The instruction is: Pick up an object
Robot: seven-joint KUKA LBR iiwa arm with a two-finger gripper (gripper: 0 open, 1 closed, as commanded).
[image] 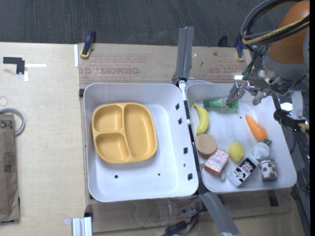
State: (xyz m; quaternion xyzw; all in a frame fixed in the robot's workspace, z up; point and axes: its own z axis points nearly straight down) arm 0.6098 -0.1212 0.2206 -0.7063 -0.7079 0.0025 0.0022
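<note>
In the right bin [283, 146], near its far wall, the gripper [244, 96] hangs low just beside a green bottle [220, 103] that lies on its side. One of the fingers [235, 93] looks like it touches the bottle's right end, and the other sits well off to the right, so they look spread apart with nothing between them. The bottle rests on the bin floor, so nothing is picked up yet.

I think the job is only just begun. The grab and the lift are left to do.

A banana [201, 118], a carrot [255, 127], a lemon [236, 151], a round cookie [206, 144] and a little milk carton [243, 171] lie close by. The left bin [98, 176] holds a yellow divided plate [125, 132].
</note>
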